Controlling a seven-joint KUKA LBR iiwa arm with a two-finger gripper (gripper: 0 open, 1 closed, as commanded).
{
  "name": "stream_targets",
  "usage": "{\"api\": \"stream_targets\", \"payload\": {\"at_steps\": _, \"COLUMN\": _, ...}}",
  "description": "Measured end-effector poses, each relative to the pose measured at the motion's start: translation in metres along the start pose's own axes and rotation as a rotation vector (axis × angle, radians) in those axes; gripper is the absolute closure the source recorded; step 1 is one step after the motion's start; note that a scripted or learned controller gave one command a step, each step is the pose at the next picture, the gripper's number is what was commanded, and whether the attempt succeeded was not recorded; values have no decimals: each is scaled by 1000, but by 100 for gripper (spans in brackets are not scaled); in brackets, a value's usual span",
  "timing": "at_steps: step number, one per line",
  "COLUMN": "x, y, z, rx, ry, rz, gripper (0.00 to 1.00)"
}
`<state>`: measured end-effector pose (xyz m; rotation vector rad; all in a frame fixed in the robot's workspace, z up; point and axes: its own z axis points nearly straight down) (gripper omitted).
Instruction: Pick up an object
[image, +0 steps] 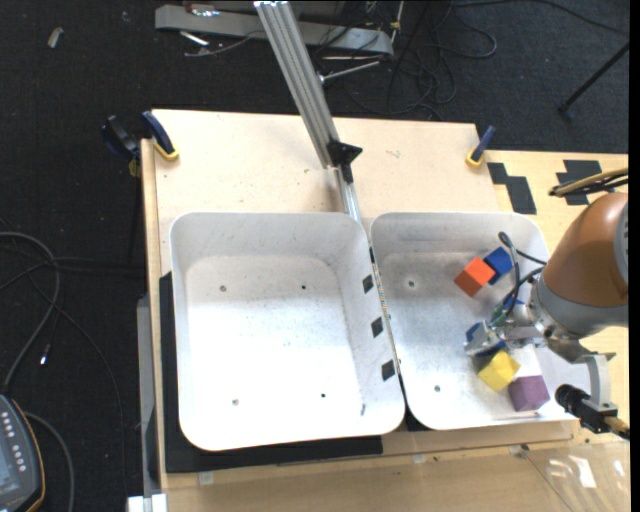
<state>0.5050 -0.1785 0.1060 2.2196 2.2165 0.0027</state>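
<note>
1. Yellow block (498, 371) is the likeliest pick, lying in the right bin (420, 262), near its front right corner.
2. Just above it sits the hand (490, 338), low in the bin; whether it is clenched or released, I cannot tell, because the wrist hides it.
3. Touching the yellow block's lower right, a purple block (528, 392) crowds it, so room for a grasp looks tight.
4. Further back, an orange block (476, 277) and a blue block (497, 263) touch each other.
5. Left bin (200, 240) rests on the counter (250, 160) beside the right one, presumably the drop-off.
</note>
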Motion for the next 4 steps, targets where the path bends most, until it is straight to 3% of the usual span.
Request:
{"api": "stream_targets", "payload": {"at_steps": 1, "x": 18, "y": 24, "z": -81, "rx": -5, "ry": 0, "rz": -7, "gripper": 100}}
{"api": "stream_targets", "payload": {"at_steps": 2, "x": 79, "y": 67, "z": -98, "rx": 0, "ry": 2, "rz": -10, "gripper": 100}}
{"api": "stream_targets", "payload": {"at_steps": 3, "x": 157, "y": 76, "z": -88, "rx": 6, "ry": 6, "rz": -11, "gripper": 100}}
{"api": "stream_targets", "payload": {"at_steps": 4, "x": 249, "y": 120, "z": -89, "rx": 3, "ry": 6, "rz": -11, "gripper": 100}}
